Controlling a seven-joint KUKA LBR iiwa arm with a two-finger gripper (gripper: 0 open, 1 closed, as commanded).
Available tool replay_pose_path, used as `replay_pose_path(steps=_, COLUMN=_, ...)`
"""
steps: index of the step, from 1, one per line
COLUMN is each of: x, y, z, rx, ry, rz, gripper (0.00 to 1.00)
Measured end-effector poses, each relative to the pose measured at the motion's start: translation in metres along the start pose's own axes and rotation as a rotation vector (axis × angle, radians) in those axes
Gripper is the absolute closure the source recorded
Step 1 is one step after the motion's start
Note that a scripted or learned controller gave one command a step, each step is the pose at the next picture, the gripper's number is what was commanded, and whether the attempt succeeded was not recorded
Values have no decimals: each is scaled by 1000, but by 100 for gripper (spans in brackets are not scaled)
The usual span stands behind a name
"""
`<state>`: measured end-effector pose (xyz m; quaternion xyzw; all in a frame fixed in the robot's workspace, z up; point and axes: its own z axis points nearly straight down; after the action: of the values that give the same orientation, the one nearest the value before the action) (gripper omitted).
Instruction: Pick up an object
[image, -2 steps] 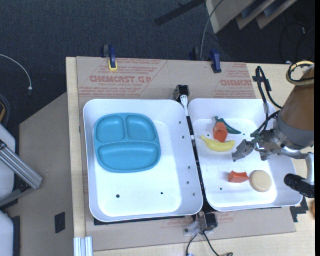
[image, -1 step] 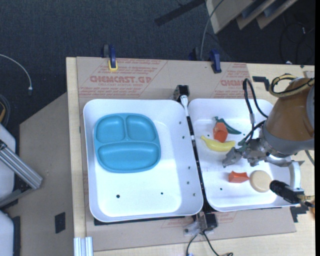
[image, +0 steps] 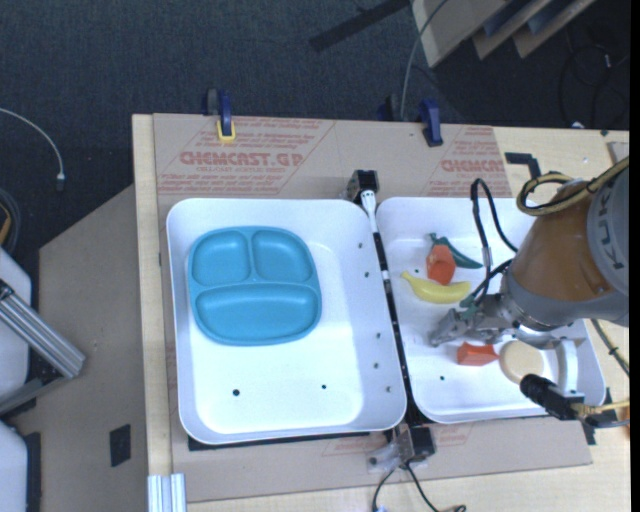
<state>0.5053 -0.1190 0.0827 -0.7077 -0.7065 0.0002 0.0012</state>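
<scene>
In the right bin (image: 440, 400) lie a yellow banana (image: 436, 290), an orange-red vegetable with a green top (image: 441, 263), a small red piece (image: 477, 353) and a pale round object (image: 519, 361). My gripper (image: 452, 328) hangs low over the middle of this bin, pointing left. It is just below the banana and just above and left of the red piece. I see nothing held in it. The arm's grey and orange wrist (image: 560, 265) covers the bin's right part.
The left bin (image: 290, 390) holds a blue divided plate (image: 256, 284) in its upper left. A black divider (image: 384, 290) runs between the bins. Cables (image: 484, 215) loop over the right bin's far side. Blue clamps (image: 225, 110) sit at the bench's far edge.
</scene>
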Motion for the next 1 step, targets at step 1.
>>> replay_pose_path(steps=1, x=0, y=1, z=-12, rx=-4, ry=-2, rz=0, gripper=100)
